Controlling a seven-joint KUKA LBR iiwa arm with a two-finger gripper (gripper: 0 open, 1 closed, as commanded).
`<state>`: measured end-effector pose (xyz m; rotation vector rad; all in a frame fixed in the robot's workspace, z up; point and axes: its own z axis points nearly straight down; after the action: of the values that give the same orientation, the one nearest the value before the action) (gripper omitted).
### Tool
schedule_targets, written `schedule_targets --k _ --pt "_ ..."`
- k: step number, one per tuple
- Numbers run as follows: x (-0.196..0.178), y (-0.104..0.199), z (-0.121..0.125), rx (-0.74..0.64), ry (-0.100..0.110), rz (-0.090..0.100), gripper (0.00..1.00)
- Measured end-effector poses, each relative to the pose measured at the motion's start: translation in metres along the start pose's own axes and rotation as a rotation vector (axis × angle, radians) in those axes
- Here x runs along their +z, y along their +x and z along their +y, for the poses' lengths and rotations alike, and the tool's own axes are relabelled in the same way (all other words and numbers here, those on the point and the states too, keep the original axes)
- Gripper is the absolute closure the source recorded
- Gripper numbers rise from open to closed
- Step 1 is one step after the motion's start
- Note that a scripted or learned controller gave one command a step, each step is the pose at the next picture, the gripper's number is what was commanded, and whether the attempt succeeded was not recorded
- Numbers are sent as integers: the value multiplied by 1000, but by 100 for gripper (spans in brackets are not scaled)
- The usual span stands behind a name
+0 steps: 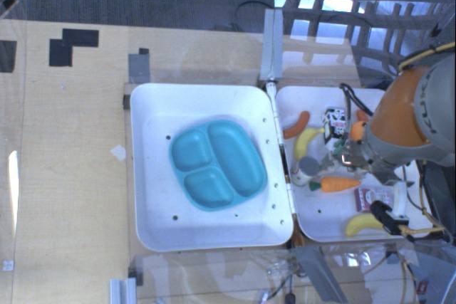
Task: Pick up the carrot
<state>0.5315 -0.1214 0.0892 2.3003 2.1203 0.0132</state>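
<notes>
The carrot [342,184] lies flat in the right bin [320,224], orange, with its green end pointing left. My gripper [347,155] hangs just above the carrot's middle, at the end of the grey arm with the orange band [395,121]. Nothing is visibly held in it. The arm hides the bin's right part.
Around the carrot are a grey round piece [308,169], a yellow banana [306,141], a red sausage [296,123], a black-and-white item [335,122], a red packet [370,197] and a second banana [362,225]. The left bin [153,224] holds a blue divided plate [217,164].
</notes>
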Motion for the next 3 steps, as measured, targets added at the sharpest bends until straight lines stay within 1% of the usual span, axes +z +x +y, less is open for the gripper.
schedule_targets --k 1,2,3 --pt "-95 43 -18 222 13 1 0" --pt "-112 71 4 188 14 0 0" --pt "-95 52 -10 75 14 2 0"
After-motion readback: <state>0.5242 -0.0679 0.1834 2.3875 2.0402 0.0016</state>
